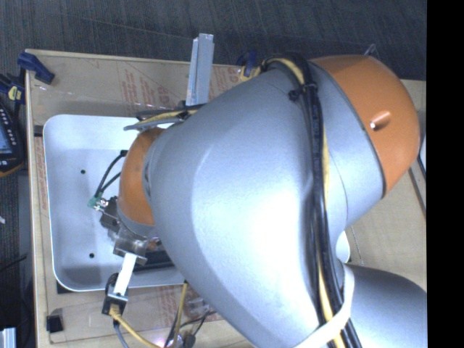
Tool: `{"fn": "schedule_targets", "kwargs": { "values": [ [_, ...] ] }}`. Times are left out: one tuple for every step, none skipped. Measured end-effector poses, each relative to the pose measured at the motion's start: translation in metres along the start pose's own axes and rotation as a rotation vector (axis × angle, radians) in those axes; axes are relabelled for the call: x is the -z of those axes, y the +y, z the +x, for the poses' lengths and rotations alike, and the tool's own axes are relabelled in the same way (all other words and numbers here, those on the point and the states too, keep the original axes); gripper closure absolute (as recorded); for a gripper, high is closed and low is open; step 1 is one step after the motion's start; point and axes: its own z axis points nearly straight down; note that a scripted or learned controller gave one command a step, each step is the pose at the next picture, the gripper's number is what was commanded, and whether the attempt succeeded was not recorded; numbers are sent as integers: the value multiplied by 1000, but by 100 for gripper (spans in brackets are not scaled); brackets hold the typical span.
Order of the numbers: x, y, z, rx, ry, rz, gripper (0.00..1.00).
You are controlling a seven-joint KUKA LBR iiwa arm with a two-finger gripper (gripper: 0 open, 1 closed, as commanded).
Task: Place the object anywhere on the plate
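The arm (pixel 275 194) hangs over the left bin (pixel 61 194), hiding claw, object and plate; I cannot tell their state. Best descend slowly and release low over the plate.

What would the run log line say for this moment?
arm: over left bin | jaws: hidden by arm | plate, object: hidden | placement: unconfirmed

This looks like a robotics lab: a big grey industrial arm (pixel 275 194) trailing bundled cables (pixel 319 194) leans over a wooden bench (pixel 109 78) with a white bin (pixel 65 194), blue clamps (pixel 35 65) at the bench edge, dark carpet (pixel 217 6) beyond.
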Motion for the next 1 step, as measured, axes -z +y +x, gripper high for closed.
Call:
{"fn": "schedule_targets", "kwargs": {
  "values": [
    [74,20,-35,-396,4,-1,100]
  ]
}}
